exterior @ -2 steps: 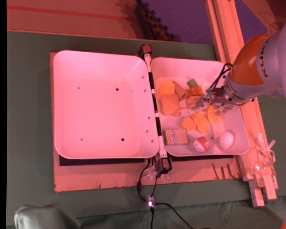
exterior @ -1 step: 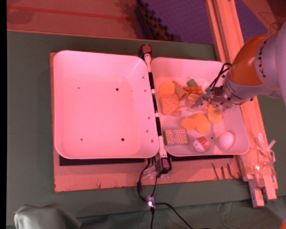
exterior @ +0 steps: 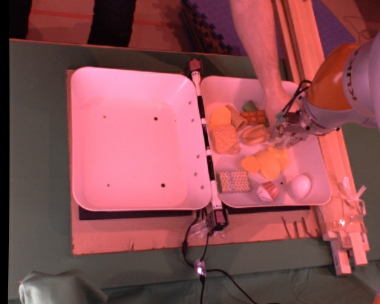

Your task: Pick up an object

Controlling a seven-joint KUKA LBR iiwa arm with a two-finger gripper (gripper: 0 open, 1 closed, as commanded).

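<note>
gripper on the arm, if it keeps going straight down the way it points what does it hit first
Most likely the yellow toy pieces just below the gripper in the right bin; depth is hard to judge from this slanted view.

The grey arm [exterior: 373, 75] reaches in from the right side of the right bin [exterior: 316, 192], its thick upper link crossing above that bin's far right corner. The orange band [exterior: 332, 84] sits just above the wrist, over the bin's right rim. From there the wrist [exterior: 311, 120] angles down and leftward into the bin's right half. The gripper [exterior: 280, 132] hangs low over the middle right of the bin floor, pointing toward the bin's centre; the state of its tip cannot be made out.
</note>
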